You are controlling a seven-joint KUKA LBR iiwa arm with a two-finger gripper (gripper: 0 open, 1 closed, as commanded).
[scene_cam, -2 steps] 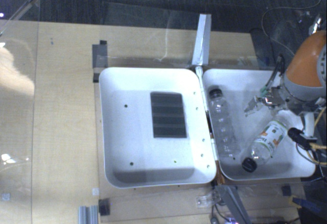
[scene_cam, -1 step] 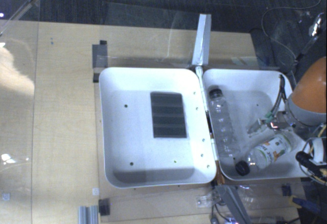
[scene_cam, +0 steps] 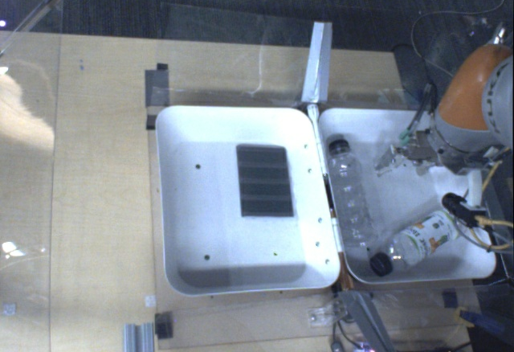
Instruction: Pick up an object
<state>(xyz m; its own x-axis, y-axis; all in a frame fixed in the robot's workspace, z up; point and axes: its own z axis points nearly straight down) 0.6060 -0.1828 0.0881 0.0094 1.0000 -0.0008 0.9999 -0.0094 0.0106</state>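
**Arm over the right bin, two bottles lying below**

From where I stand, the arm (scene_cam: 482, 97) comes in at the right edge of the frame, its orange band showing at the upper right. The gripper (scene_cam: 405, 156) hangs over the upper middle of the right bin (scene_cam: 365, 124); it is small and blurred against the white floor, and I cannot tell how it is set. Nothing shows between its tips.

Two bottles lie in that bin. A clear bottle (scene_cam: 348, 194) with a dark cap stretches along the bin's left wall, cap toward the top of the frame. I can make out no label on it. A second bottle (scene_cam: 422, 239) lies tilted in the lower part of the bin, black cap pointing lower left. It carries a white label with green and orange marks, but the writing is too small to read. Both bottles sit apart from the gripper, below it in the frame.

The left bin (scene_cam: 185, 182) fills the centre of the frame and holds a dark ribbed rectangle (scene_cam: 264, 180) lying flat in its middle. Cables (scene_cam: 474, 222) trail at the right edge, near the labelled bottle.
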